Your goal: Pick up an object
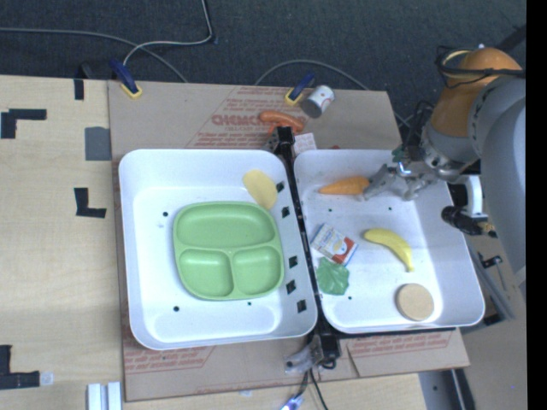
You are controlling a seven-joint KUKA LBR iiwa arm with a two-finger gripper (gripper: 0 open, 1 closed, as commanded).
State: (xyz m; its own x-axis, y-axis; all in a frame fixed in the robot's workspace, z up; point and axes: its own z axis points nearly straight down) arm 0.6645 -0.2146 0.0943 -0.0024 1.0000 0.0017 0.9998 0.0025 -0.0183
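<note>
Both bins (141, 229) look like smooth white plastic with a faint sheen. The green divided plate (229, 250) is matt plastic. The banana (391, 246) and carrot (344, 186) have a slightly glossy, plastic-toy finish; the tan disc (414, 301) looks dull. The small packet (333, 244) seems printed paper or foil. Brown cardboard (214, 118) underlies the bins, on pale wood-look bench (43, 254). The gripper (395, 180) is bare grey metal.

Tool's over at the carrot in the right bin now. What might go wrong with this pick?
1. The tool meets the carrot at its thick end, so the carrot may pivot or slip out.
2. The carrot lies near the right bin's far wall; a push could jam it there.
3. The banana lies close below and could get bumped.
</note>
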